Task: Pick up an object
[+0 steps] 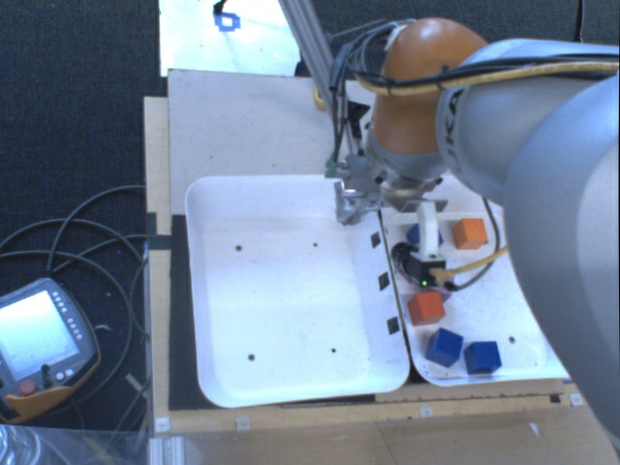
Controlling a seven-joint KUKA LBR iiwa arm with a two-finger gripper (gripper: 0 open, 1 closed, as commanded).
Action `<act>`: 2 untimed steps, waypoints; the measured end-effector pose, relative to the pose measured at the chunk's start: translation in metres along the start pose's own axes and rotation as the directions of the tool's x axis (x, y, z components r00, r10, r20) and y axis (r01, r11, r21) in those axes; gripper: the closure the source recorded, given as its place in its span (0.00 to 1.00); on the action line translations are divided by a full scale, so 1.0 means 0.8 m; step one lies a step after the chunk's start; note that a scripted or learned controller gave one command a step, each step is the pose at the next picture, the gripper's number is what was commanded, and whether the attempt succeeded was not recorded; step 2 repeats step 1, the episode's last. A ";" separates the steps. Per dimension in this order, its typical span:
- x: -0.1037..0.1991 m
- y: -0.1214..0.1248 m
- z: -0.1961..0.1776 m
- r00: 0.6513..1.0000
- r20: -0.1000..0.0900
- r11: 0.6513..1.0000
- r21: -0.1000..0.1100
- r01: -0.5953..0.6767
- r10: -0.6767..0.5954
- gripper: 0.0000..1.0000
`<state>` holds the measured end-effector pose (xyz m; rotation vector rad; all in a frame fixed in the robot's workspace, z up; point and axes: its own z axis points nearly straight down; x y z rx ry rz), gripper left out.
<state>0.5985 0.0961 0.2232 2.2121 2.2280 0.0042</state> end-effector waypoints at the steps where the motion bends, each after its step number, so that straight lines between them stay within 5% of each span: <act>1: -0.001 -0.001 0.000 1.000 0.001 1.000 0.002 -0.001 0.001 0.00; 2: -0.001 -0.001 0.000 1.000 0.001 1.000 0.002 -0.001 0.001 0.00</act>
